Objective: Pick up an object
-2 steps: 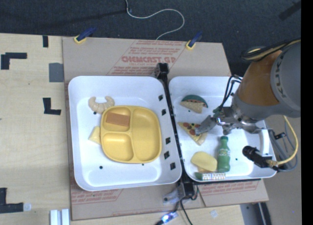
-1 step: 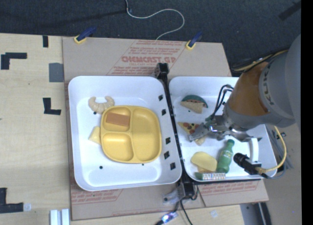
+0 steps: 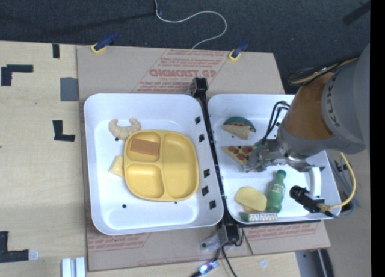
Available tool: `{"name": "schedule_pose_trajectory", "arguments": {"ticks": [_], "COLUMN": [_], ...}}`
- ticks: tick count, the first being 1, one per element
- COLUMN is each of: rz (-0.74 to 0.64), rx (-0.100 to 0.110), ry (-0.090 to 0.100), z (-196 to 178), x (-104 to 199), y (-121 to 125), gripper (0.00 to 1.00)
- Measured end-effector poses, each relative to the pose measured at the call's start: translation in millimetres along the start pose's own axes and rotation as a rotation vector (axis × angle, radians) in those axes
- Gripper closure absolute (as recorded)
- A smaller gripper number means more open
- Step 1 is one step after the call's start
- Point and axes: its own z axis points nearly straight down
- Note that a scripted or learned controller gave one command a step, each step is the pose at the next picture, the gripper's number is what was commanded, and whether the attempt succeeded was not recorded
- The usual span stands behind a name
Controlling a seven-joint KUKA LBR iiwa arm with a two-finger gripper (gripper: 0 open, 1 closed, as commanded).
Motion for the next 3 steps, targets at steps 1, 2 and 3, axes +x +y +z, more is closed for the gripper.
{"name": "schedule_pose_trajectory", "arguments": {"ticks": [1,2,3], "rz": [-0.001,-0.001,0.000], "rx": [-0.003,-0.004,0.001], "ry": [0.001,0.001,0.002], "z": [-60.7,-121.3,-129.6], "x": [7.0,12.6,13.3], "y": [0.0,5.7,5.8], "gripper": [1.00,1.00,1.00]}}
